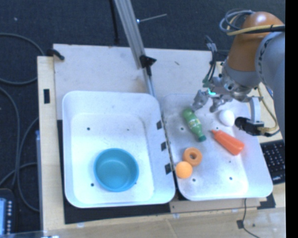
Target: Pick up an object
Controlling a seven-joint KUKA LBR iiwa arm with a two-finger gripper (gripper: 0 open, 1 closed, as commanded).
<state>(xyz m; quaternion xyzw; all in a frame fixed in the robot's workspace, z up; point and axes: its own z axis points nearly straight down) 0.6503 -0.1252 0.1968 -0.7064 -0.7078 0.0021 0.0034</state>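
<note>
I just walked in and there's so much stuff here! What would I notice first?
Probably the bright blue bowl, sitting alone in the left bin. Next, the colourful bunch in the right bin: a green bottle, an orange carrot, a white egg, an orange ball and a small orange ring. The robot's hand hangs over that bin's far end, near the bottle and egg.

A robotics lab — bench point(104, 68) with bins, cables, aluminium camera mast point(129, 24).
</note>
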